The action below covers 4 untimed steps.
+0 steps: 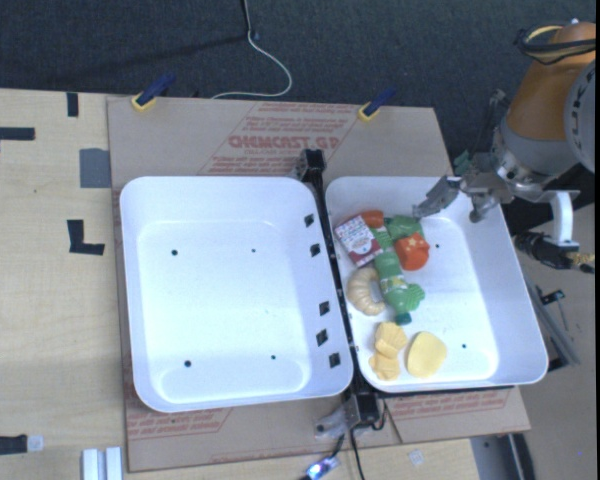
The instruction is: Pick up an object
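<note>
So, tool (442, 196) over right bin (500, 298) upper edge, nothing visibly held, opening can't tell. Best bet: drop on yellow piece (426, 354), sits apart from clutter, come straight down.

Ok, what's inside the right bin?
The right bin holds a heap of toy food along its left side: red packet, tomato, green bottle, croissant, yellow pieces. Anything beneath them is hidden.

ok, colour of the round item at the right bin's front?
Yellow: the round piece, clearest in the camera view.
</note>
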Motion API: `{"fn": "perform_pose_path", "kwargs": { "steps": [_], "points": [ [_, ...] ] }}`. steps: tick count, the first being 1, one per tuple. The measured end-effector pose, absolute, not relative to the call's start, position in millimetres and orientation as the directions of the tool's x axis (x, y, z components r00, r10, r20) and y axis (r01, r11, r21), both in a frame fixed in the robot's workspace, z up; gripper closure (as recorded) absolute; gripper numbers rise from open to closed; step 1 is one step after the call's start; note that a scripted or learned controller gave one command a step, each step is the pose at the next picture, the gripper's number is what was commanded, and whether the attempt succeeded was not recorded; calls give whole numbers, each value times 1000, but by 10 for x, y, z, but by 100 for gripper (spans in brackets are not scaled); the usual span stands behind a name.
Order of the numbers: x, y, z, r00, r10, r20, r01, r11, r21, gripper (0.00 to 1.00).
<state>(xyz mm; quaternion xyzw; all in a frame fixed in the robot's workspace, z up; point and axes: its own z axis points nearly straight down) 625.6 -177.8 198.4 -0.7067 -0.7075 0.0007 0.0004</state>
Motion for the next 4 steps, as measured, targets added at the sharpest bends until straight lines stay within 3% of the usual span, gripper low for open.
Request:
{"fn": "perform_pose_path", "kwargs": {
  "steps": [1, 2, 3, 4],
  "points": [
    [6327, -1965, 888, 0, 1000, 1, 1000, 0, -10, 0],
    [6351, -1962, 1059, -2, 1000, -2, 1000, 2, -2, 100],
    [5435, -1515, 843, 2, 1000, 1, 1000, -2, -2, 100],
    [6227, -979, 844, -8, 1000, 1, 1000, 8, 4, 100]
  ]
}}
